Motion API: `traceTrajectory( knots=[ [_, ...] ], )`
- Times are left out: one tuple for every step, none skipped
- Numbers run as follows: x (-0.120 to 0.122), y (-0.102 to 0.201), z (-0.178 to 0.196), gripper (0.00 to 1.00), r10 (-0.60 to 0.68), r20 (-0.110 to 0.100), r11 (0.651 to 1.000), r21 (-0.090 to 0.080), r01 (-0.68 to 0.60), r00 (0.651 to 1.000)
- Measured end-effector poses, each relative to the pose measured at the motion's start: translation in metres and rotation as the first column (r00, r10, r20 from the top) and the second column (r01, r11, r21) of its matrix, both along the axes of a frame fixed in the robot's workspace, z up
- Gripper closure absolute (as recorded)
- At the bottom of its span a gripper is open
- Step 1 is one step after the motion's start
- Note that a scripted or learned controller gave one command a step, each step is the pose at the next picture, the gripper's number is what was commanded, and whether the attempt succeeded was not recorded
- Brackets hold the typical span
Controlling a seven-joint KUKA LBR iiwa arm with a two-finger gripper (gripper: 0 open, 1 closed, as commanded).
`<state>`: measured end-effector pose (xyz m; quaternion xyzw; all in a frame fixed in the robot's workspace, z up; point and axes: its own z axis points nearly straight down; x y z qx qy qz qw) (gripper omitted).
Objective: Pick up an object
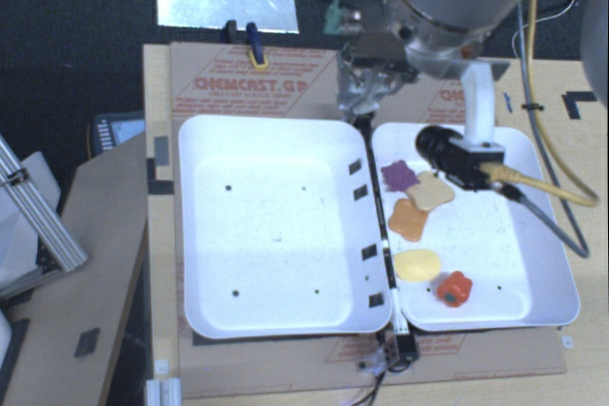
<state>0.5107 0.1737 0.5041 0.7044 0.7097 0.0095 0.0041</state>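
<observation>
The gripper (364, 102), its state unclear, hangs at the upper middle, away from the toys grouped in the right bin (533, 233).

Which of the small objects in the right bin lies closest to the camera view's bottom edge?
The red object, rounder than the flat purple, beige, orange and yellow pieces above it.

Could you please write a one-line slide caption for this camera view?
KUKA arm's gripper poised above the bins' far edge; purple, beige, orange, yellow and red pieces lie in the right bin.
</observation>
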Motion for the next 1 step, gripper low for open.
traceTrajectory(
  knots=[
    [-0.0249, -0.0898, 0.0297, 1.0, -0.015, -0.012, 1.0, -0.007, 0.015, 1.0]
  ],
)
